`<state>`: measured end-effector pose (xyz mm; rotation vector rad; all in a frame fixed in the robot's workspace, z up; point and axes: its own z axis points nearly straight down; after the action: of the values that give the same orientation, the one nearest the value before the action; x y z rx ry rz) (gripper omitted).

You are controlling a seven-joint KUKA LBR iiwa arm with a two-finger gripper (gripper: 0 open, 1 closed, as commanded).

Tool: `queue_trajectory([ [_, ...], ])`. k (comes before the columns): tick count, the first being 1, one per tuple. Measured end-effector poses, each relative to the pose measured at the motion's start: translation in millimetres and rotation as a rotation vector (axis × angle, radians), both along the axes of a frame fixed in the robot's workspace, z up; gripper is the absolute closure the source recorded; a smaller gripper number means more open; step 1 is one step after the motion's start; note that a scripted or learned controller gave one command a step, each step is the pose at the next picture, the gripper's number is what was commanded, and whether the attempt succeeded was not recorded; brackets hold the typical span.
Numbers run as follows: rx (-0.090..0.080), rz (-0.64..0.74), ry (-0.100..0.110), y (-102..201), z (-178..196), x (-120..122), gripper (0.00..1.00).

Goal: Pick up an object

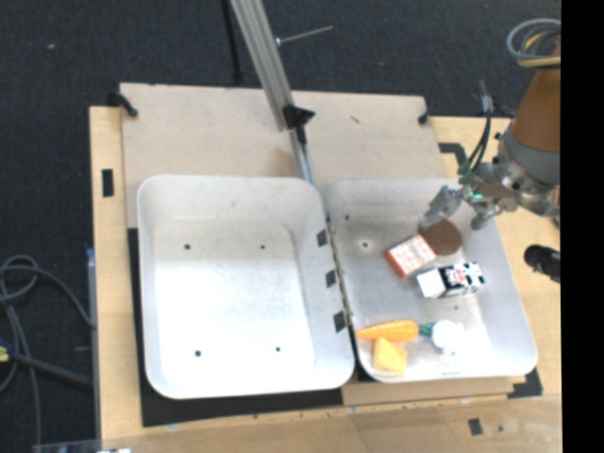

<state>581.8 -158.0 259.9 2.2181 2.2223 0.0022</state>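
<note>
Where the right bin point(500, 347) holds its clutter, you have several candidates for the pick, all lying loose on the white floor. A brown round disc point(444, 239) sits nearest the arm, touching the upper corner of a small red-and-white box point(411, 256) that lies tilted just to its left. Just below and right of those is a white-and-black packet point(448, 279). Along the near rim you see an orange carrot-shaped piece point(387, 330) lying lengthwise, with a yellow wedge point(390, 355) touching it from below, and a white rounded object with a green tip point(444, 333) just to the right of the carrot's end.

The claw point(462, 210) hangs over the far right part of this bin, just above the brown disc in the frame. Its two grey fingers are spread apart, one slanting down to the left toward the disc and the other to the right, and you can see nothing between them. You cannot tell from this angle whether the left finger touches the disc or merely stands over it. Behind it the grey wrist and the orange band point(540, 111) reach in from the right.

The left bin point(170, 206) lies beside the right one, their walls meeting down the middle. Both rest on the pale wooden surface point(208, 125), and a slanted metal rail point(260, 45) runs from the top of the view down to the junction of the bins. Dark cables point(38, 300) loop on the floor to the left.
</note>
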Motion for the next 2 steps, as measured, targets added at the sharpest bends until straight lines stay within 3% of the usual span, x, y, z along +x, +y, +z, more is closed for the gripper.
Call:
queue_trajectory([
  [2,-0.002,-0.005,0.005,-14,-93,7,0.0],
])
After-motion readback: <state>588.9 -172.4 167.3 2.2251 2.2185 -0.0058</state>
